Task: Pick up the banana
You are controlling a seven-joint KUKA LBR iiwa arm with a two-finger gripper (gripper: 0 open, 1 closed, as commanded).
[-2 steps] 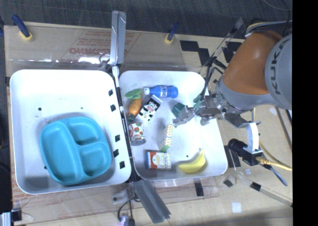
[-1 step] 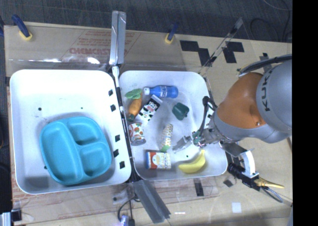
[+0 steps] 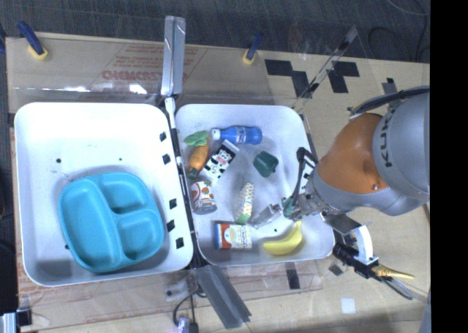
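The yellow banana [image 3: 285, 242] lies in the front right corner of the right bin [image 3: 307, 130], curved along the front wall. My gripper [image 3: 276, 211] hangs low over that bin, just above and slightly left of the banana's upper tip, at the end of the grey arm with the orange band [image 3: 351, 165]. Nothing is seen held in it. The wrist covers part of the bin's right wall.
The right bin also holds a blue bottle [image 3: 238, 135], a green cup [image 3: 265, 163], a carrot [image 3: 197, 156], a black-and-white box [image 3: 219, 160], a small can [image 3: 202, 197], a slim packet [image 3: 246, 199] and a juice carton [image 3: 234, 236] left of the banana. A blue divided tray [image 3: 113, 218] fills the left bin [image 3: 44, 134].
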